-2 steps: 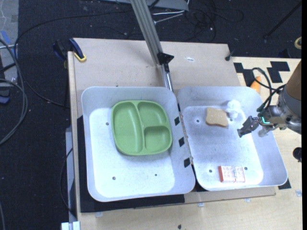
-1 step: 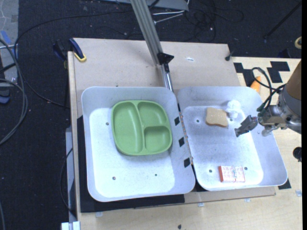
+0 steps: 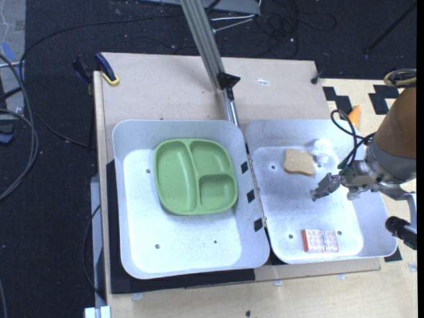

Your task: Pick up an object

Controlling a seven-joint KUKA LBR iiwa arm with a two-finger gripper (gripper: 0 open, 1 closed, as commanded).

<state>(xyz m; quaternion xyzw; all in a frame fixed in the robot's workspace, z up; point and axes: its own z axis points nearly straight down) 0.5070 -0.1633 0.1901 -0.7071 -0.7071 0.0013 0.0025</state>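
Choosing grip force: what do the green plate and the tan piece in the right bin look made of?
Green plate: likely moulded plastic, matte, uniform colour, three pressed compartments. Tan piece: looks like soft foam or a toy bread slice, with a dull surface; too small to confirm.

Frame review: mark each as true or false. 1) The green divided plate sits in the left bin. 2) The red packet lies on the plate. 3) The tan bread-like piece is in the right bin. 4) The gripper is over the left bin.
1) True: the green divided plate lies in the left bin.
2) False: the red packet lies in the right bin.
3) True: the tan bread-like piece is there.
4) False: the gripper is over the right bin.
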